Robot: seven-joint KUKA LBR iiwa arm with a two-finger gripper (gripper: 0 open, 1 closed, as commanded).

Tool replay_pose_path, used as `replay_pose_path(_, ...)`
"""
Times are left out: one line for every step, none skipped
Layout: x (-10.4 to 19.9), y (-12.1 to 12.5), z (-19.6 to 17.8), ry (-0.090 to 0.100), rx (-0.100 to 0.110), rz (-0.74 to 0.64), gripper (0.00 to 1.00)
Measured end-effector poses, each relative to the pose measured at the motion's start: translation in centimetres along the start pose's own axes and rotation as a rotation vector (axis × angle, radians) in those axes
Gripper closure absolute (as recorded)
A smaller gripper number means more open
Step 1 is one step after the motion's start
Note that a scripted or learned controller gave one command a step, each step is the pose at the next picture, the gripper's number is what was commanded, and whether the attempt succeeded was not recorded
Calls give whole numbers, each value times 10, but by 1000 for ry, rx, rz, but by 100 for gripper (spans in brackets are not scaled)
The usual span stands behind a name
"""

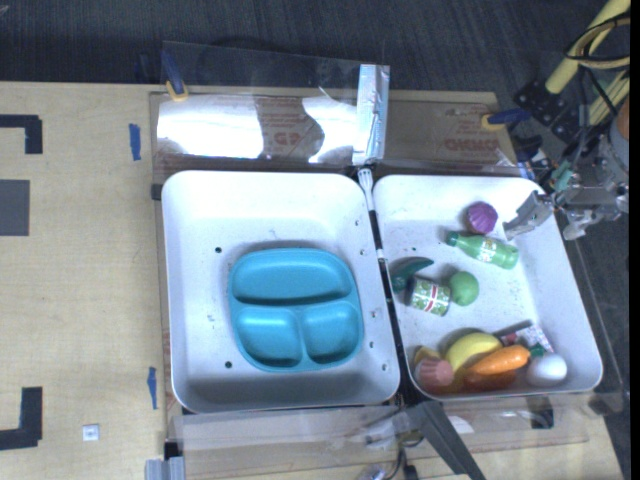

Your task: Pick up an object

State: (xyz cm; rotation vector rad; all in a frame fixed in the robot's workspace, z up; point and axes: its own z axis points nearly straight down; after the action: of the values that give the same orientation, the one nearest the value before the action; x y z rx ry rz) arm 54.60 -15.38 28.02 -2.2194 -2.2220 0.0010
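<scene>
The right bin (560, 298) holds several toy foods. A purple ball (482, 217) lies near its back, with a green bottle (484, 250) on its side just in front. Toward the middle are a green lime (463, 287), a small labelled can (430, 296) and a dark green piece (408, 266). Along the front wall sit a yellow banana (472, 346), an orange carrot (498, 360), a white egg (547, 369) and a pinkish piece (434, 371). My gripper (548, 222) hangs over the bin's back right corner, right of the ball and bottle, open with nothing between its fingers.
The left bin (190, 268) carries a blue divided tray (296, 306). A clear plastic panel (270, 118) stands behind the bins. Yellow cables (590, 38) run at the top right above the arm.
</scene>
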Motion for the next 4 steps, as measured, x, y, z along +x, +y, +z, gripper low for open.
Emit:
replay_pose_path(-23, 34, 71, 1, 5, -50, 0)
replay_pose_path(-23, 37, 57, -2, -5, -51, 100)
replay_pose_path(-23, 37, 57, -1, -4, -51, 0)
replay_pose_path(-42, 67, 152, 2, 4, -223, 0)
